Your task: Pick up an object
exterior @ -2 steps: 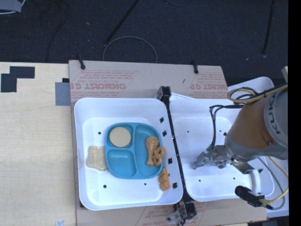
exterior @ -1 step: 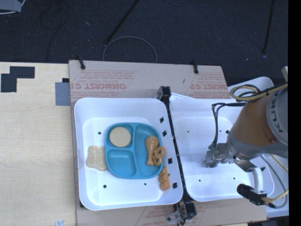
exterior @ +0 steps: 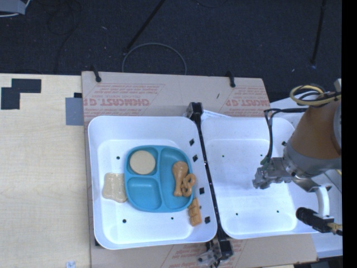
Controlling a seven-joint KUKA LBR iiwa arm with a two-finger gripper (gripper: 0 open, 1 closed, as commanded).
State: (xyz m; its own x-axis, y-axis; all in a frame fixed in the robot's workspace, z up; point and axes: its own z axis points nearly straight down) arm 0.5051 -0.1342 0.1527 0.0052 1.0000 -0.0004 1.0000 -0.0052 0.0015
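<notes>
- While the grey metal hand [exterior: 266, 177] hangs low over the right-hand shallow white bin [exterior: 234, 228], toward its right side, every object that could be picked lies in the left-hand shallow white bin [exterior: 106, 228], so the coming move turns on a reach leftward across the black divider [exterior: 205, 172].
- Whether the hand is spread or clenched cannot be told here; nothing shows in its grip.
- A blue plastic divided tray [exterior: 146, 197] sits mid-bin, carrying a round tan cookie [exterior: 141, 162] in its far-left compartment and a tan knotted pretzel piece [exterior: 183, 178] in its right compartment.
- The pretzel's long axis runs far to near, roughly parallel to the divider.
- A small orange-tan stick [exterior: 194, 212] lies just off the tray's near-right corner, long axis also far to near; I judge it the nearest target.
- A pale bread-like slab [exterior: 114, 187] touches the tray's left edge, farthest from the hand.
</notes>
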